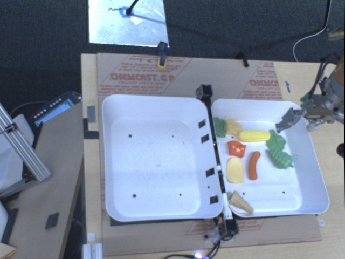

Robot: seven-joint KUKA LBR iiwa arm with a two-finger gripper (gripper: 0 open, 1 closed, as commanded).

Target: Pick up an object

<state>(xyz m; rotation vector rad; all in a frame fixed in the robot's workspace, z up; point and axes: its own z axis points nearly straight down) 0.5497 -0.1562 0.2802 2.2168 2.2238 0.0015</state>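
Nothing picked up yet; the grasp itself is all to do.

On the worktop (91, 161) the left bin (156, 161) holds nothing to take. The right bin (302, 198) carries the candidates: a green leafy piece (219, 127), a yellow lump (233, 126), a corn cob (254, 136), a red piece with a star (236, 148), a pale yellow slice (235, 171), a cone (240, 202), a red sausage (253, 165) and a green ridged toy (278, 151). The claw (289, 120) hangs over the bin's upper right, just above the green toy, with nothing between its fingers; I cannot tell whether they are parted or closed.
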